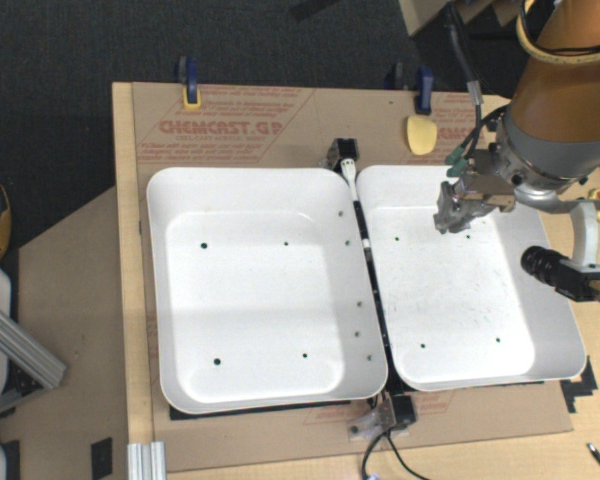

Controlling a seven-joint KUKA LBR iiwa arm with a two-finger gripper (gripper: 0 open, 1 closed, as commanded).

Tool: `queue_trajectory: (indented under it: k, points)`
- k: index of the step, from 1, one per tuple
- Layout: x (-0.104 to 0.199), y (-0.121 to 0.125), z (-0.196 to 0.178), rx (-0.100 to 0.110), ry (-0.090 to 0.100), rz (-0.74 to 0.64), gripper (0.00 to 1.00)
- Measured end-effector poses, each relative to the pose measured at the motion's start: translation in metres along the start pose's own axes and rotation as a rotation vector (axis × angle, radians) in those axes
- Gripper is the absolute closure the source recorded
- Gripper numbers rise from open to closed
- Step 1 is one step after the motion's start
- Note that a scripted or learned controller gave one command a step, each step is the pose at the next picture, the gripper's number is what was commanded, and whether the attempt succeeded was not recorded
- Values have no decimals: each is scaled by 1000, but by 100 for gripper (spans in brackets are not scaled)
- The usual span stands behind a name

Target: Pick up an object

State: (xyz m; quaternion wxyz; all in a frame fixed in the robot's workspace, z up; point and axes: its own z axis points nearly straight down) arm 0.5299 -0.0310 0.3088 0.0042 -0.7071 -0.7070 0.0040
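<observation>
Right now I see my gripper [456, 218] poised over the far part of the right bin [540, 363], though I cannot tell how its jaws stand, and the one small thing about is a yellowish object [421, 134] lying on the board [140, 148] just beyond that bin.

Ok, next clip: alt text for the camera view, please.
A grey robot arm with an orange band reaches in from the right, its pincer over the far part of the right shallow white plastic bin. The left shallow white plastic bin lies alongside on a brown board.
</observation>
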Motion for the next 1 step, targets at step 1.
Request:
queue_trajectory:
  k: [1]
  points:
    - [46, 3, -132, -28, 2, -6, 100]
